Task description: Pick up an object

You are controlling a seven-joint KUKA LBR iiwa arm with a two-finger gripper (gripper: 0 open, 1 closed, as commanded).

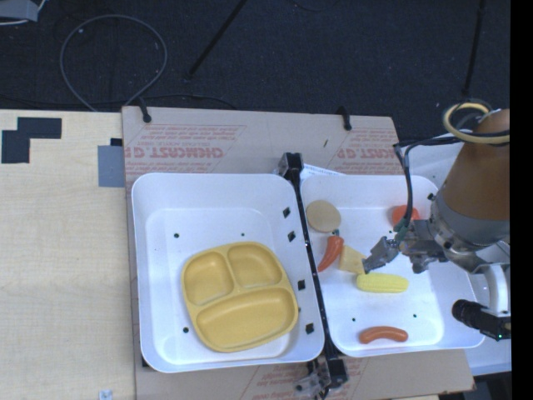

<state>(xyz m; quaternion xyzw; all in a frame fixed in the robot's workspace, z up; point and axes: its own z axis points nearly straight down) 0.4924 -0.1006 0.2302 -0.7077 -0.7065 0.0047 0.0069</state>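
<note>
My gripper (377,255) hangs over the middle of the right bin (416,192), reaching in from the right. Its tip is just right of a pale yellow wedge (351,261) and just above a yellow corn cob (382,283). Left of the wedge lies a red-orange chili pepper (331,251). A round tan disc (323,216) rests toward the back of this bin. An orange sausage (383,334) lies near the front wall. A red-orange piece (404,215) shows partly behind the arm. Nothing can be seen held in the gripper.
The left bin (158,215) holds a yellow divided plate (239,294). A black divider rail (306,257) runs between the two bins. The arm's grey and orange body (479,182) covers the right bin's far right side. Cardboard (250,140) lies under the bins.
</note>
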